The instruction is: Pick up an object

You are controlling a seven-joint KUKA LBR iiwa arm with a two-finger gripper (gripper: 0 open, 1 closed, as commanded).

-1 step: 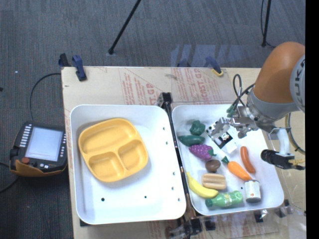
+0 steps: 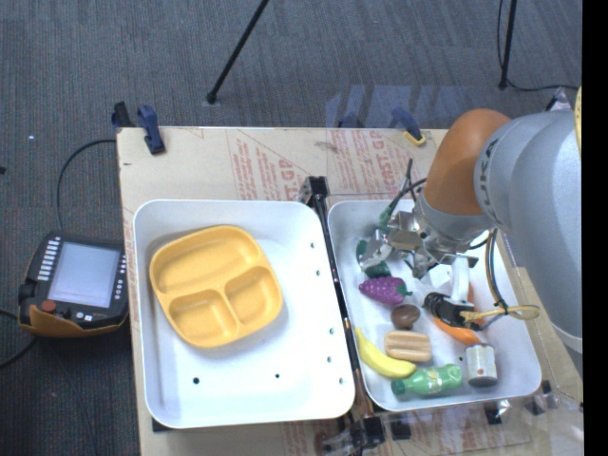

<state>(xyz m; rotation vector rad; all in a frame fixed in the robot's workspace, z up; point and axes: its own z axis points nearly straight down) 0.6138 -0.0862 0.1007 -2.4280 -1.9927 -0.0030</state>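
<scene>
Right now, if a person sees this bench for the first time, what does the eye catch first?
Most likely the yellow divided plate, lying alone in the left bin. Next, the grey arm with its orange band reaches in from the right over the right bin, which is crowded with toy food: purple grapes, a banana, a green bottle.

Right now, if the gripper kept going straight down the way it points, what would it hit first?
Most likely the purple grapes, lying just below the gripper in the right bin. Depth is hard to judge from this slanted view.
</scene>
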